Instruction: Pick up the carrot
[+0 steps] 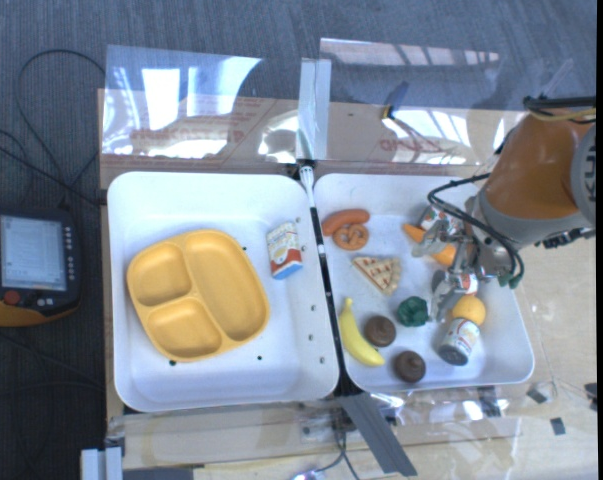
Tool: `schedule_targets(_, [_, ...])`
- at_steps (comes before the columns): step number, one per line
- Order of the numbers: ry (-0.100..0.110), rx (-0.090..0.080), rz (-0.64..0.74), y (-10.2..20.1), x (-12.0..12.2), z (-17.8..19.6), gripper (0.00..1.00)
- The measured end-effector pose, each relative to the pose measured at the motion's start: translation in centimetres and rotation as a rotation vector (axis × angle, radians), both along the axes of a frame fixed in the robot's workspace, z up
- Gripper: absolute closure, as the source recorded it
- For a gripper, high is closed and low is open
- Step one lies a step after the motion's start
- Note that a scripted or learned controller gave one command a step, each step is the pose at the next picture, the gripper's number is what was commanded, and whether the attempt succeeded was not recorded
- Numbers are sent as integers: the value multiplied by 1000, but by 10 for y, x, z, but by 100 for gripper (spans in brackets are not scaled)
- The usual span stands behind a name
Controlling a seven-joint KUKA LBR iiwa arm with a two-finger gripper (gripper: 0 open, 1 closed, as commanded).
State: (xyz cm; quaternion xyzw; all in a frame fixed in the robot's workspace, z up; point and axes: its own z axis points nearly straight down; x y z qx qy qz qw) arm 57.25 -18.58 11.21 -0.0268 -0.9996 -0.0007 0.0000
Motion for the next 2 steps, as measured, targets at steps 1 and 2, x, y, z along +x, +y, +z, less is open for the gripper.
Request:
schedule_targets(1, [-2,1,1,1,1,8,100])
schedule_targets(2, [-1,1,1,1,1,8,0])
